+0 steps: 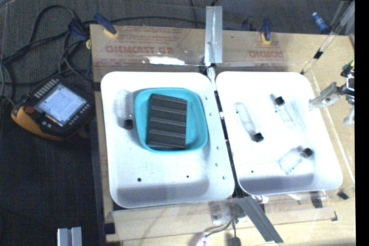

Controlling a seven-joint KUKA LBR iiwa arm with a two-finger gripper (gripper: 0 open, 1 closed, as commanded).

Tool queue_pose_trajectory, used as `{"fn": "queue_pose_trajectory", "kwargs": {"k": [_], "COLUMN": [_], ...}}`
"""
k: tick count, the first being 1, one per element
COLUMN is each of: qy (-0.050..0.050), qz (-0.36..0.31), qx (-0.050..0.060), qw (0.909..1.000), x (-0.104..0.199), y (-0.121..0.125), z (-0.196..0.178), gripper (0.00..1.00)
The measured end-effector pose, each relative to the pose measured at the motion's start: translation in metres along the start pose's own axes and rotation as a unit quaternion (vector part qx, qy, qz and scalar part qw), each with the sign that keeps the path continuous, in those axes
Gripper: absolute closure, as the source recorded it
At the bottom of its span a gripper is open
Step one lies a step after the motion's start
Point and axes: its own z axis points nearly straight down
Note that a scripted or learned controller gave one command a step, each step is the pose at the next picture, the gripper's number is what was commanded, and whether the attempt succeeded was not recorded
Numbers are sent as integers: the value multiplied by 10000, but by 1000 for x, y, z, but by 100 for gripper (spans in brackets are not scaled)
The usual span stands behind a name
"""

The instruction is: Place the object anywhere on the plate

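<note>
2 white bins sit side by side on the desk (173, 52); the left bin (167, 184) holds a blue plate (199, 124) with a dark ribbed block (167, 121) lying on it; a clear vial (123, 108) lies just beside the plate; the right bin (277, 178) holds 3 clear black-capped vials (249, 124), well apart.

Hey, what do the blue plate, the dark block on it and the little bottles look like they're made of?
Plate: probably plastic, smooth uniform turquoise with a molded rim. Block: dark grey and matte with ridged bands, maybe rubber or foam; hard to tell. Bottles: clear plastic or glass, see-through bodies with black caps.
</note>
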Motion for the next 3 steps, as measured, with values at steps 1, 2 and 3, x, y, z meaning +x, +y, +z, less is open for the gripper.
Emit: {"fn": "queue_pose_trajectory", "kwargs": {"k": [1,2,3], "qy": [0,0,0], "qz": [0,0,0], "qx": [0,0,0], "qw": [10000,10000,10000], "x": [0,0,0], "y": [0,0,0], "z": [0,0,0], "gripper": [0,0,0]}}
